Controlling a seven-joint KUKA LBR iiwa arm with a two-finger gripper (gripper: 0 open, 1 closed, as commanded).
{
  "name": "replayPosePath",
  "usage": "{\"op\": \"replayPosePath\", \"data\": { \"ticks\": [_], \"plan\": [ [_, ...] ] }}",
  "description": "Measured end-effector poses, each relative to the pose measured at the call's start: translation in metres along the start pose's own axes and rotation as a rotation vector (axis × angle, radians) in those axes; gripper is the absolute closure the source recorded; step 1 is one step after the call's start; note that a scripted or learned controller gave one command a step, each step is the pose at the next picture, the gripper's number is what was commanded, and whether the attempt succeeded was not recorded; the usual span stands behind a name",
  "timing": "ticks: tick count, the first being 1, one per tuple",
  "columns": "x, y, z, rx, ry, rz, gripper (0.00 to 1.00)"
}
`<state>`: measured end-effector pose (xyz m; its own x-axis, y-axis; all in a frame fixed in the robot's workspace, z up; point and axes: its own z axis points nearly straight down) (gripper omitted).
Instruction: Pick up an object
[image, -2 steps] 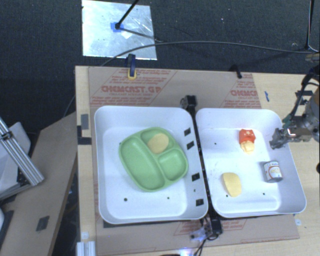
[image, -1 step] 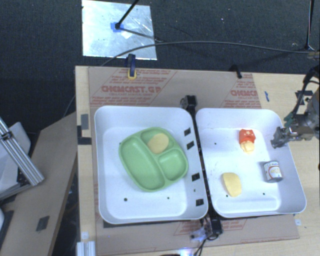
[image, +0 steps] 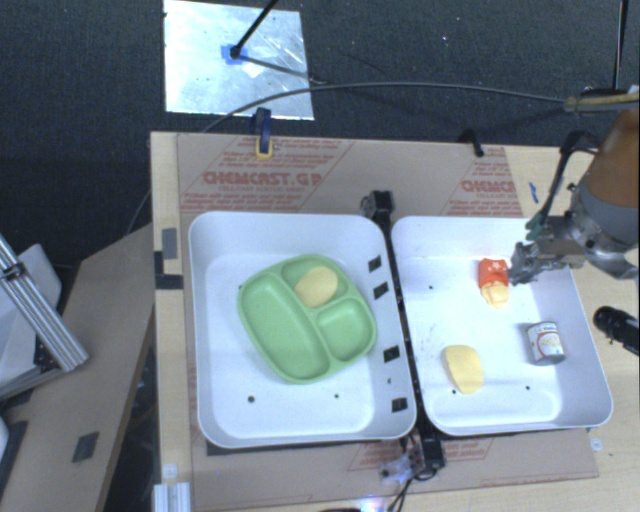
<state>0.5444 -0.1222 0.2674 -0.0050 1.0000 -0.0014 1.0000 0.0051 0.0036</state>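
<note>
In the right bin (image: 590, 400), a small orange and yellow toy (image: 492, 279) is seen just beside the gripper (image: 522, 262), whose grip cannot be told; the toy is judged light and best pinched across its middle.

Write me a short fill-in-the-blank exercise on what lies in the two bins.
1. The green divided plate lies in the ____ bin.
2. The yellow item on the plate sits in one of its ____ compartments.
3. The small can lies in the ____ bin.
4. The gripper is beside the orange and yellow ____.

Missing words: left; small; right; toy
</note>
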Motion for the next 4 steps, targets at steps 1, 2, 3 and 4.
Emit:
{"op": "replayPosePath", "data": {
  "ticks": [1, 2, 3, 4],
  "plan": [
    [0.045, 0.01, 0.005, 0.002, 0.001, -0.002, 1.0],
    [0.092, 0.036, 0.005, 0.0, 0.001, -0.001, 1.0],
    [0.138, 0.051, 0.007, 0.0, 0.001, 0.0, 1.0],
    [0.187, 0.07, 0.033, 0.001, 0.002, -0.002, 1.0]
  ]
}}
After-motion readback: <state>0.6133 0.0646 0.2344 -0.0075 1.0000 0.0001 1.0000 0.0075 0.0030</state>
